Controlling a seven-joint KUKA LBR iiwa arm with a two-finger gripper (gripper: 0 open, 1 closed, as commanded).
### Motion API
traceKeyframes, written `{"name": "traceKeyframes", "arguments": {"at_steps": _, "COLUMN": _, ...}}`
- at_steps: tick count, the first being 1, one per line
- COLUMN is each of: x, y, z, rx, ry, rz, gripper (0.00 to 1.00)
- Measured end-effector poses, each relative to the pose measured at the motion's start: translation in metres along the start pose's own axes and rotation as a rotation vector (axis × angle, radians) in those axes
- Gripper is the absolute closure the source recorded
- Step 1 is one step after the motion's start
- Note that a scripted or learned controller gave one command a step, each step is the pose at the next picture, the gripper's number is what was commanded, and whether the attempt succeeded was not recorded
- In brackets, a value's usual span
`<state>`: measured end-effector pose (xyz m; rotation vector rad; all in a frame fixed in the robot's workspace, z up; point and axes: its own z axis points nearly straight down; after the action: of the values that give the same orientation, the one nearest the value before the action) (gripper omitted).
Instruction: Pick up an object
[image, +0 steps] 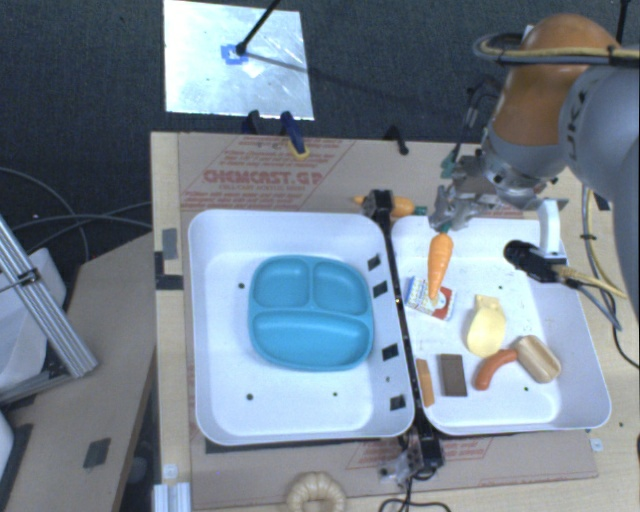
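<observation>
At upper right, the two-finger gripper (447, 222) is closed on the top end of a long orange plastic carrot (438, 264), which hangs over the right-hand shallow white bin (580, 340). The carrot's tip hides part of a small red-and-white packet (432, 300), and the fingers blur against the grey wrist.

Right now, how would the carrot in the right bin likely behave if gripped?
The carrot looks like smooth moulded plastic, so probably stiff and light. Its tapered, round body could slip or roll. The gripper sits above its top end.
</observation>
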<state>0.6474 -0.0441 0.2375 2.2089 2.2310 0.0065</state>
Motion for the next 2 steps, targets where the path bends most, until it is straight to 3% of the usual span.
{"name": "traceKeyframes", "arguments": {"at_steps": 1, "x": 0.059, "y": 0.013, "z": 0.007, "rx": 0.001, "ry": 0.001, "rz": 0.000, "gripper": 1.00}}
{"name": "traceKeyframes", "arguments": {"at_steps": 2, "x": 0.073, "y": 0.005, "z": 0.022, "rx": 0.003, "ry": -0.002, "rz": 0.003, "gripper": 1.00}}
